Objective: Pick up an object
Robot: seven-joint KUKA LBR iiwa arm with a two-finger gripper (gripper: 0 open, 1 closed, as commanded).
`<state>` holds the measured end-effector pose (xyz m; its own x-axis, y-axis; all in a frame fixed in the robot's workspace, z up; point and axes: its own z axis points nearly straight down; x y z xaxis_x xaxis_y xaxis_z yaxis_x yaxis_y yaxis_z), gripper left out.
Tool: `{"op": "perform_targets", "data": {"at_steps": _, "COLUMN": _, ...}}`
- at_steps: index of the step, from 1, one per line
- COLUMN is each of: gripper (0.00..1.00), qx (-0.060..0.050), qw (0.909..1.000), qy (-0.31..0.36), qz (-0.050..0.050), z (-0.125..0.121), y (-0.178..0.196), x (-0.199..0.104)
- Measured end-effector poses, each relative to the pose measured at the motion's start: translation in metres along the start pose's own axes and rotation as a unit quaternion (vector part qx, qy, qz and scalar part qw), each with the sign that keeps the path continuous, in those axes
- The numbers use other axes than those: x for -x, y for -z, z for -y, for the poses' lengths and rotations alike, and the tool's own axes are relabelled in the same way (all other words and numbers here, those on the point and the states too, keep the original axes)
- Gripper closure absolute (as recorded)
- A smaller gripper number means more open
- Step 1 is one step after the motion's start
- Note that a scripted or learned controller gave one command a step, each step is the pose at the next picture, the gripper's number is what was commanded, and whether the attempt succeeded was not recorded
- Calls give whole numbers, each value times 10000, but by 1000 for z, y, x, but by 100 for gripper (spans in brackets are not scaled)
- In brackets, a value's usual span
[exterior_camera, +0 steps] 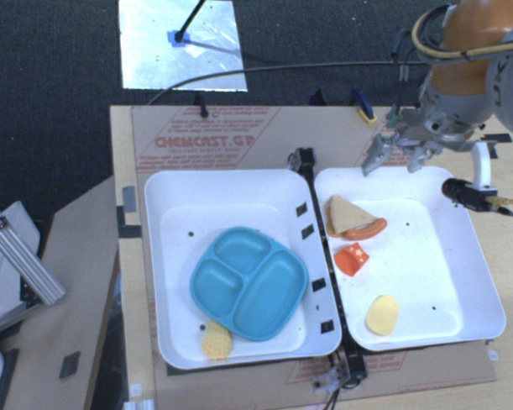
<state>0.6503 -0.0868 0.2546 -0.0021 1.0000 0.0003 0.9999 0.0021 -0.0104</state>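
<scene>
My gripper (396, 156) hangs above the far rim of the right bin (473, 260), its two fingers spread apart with nothing between them. In that bin lie a tan bread slice (346, 212) with a red sausage (365, 231) against its near edge, a small red piece (352, 260) below them, and a pale yellow piece (381, 314) near the front. The left bin (168, 211) holds a blue divided plate (247, 282) and a yellow waffle-like piece (216, 341) at its front edge.
A row of black clips (312, 232) runs along the seam between the bins. A black knob (459, 191) juts over the right bin's far right rim. A cardboard sheet (205, 134) lies under the bins, and a shiny square plate (180, 43) sits behind.
</scene>
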Motion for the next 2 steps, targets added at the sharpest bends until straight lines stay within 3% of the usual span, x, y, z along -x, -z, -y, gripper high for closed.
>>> {"op": "perform_targets", "data": {"at_steps": 1, "gripper": 0, "qx": 61, "qw": 10000, "qy": 9, "qz": 2, "z": -2, "y": 8, "x": 0}}
{"op": "perform_targets", "data": {"at_steps": 2, "gripper": 0, "qx": 49, "qw": 10000, "qy": 11, "qz": 3, "z": -6, "y": -53, "x": -5}}
